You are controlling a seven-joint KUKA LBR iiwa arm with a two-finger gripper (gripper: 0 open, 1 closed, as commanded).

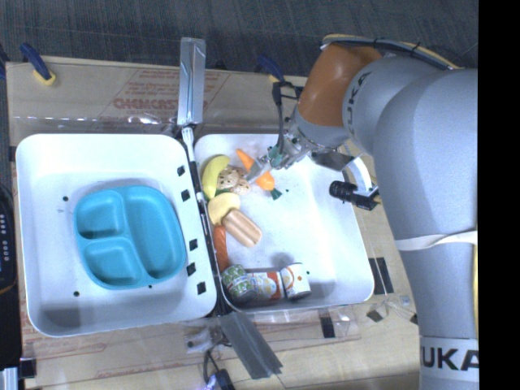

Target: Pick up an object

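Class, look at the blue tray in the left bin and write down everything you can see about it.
The blue tray is a light blue divided plate, smooth and slightly glossy like plastic, with rounded corners. Raised ridges split it into three compartments: two smaller ones on the view's left and one long one on the right. It lies flat, right side up and slightly turned, on the floor of the left white bin, near the middle. It holds nothing, and only the bin floor touches it.

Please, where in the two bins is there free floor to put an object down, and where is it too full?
Free: the right bin floor between the hot dog and its right wall; the left bin margin around the blue tray. Crowded: the right bin's left side and near edge, from banana down to the can, and under the end effector.
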